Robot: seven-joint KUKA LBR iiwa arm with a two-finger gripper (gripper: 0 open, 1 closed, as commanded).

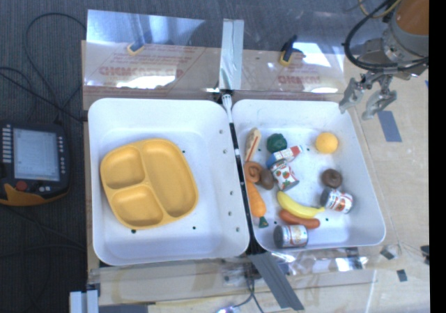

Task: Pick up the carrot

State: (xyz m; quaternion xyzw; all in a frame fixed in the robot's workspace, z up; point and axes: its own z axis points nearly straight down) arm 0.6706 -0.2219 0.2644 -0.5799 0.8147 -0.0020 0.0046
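1. Step: approach, no grasp yet. Grey two-finger gripper (368, 100) hovers past right bin's far right corner, jaws spread, holding nothing.
2. Small orange carrot (256, 201) lies against right white bin (368, 186) left wall, near brown donut (263, 175).
3. Next: cross leftward, descend over carrot.

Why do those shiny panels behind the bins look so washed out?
Camera view: glare bleaches the clear plastic panels behind the two white bins; the small orange carrot stays sharp, in soft, nearly shadowless light, and the grey end effector looks slightly blurred.
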